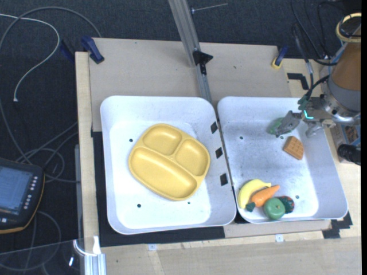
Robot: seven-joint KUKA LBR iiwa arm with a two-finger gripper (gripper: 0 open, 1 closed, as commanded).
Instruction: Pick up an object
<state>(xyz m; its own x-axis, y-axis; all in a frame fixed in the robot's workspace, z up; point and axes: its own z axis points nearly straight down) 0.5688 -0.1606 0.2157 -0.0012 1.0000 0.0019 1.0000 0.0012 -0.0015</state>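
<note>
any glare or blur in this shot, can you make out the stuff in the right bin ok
Camera view: lighting is soft and even, with mild sheen on the yellow divided plate; the right bin reads clearly, cracker, banana and carrot all sharp; the gripper is slightly soft.

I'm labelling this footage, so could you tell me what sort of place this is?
Probably a robotics lab: a wooden bench clamped at its corners, loose cables on the floor, and a handheld control pendant.
</note>
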